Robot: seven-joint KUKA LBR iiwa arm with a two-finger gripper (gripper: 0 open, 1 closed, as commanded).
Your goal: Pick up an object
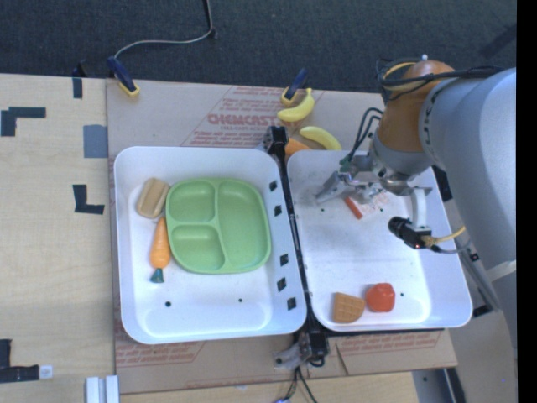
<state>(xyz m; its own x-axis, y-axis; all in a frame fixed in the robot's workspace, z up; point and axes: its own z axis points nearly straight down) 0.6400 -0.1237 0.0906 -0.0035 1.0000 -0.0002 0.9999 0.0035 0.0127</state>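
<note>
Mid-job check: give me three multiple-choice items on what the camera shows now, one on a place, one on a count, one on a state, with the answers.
1. Where does the carrot lie?
A. In the left bin, beside the green tray
B. In the right bin, by the tomato
C. On the cardboard outside the bins

2. How many compartments does the green tray have?
A. Two
B. Three
C. Five

3. How does the gripper stand?
A. Lifted over the left bin
B. Down in the right bin's upper part, near a small red piece
C. Resting on the green tray

Answers:
1. A: the carrot lies against the tray's left edge, inside the left bin.
2. B: two compartments on top and one wide one below.
3. B: the gripper sits low over the right bin, with the red piece beside it.
</note>
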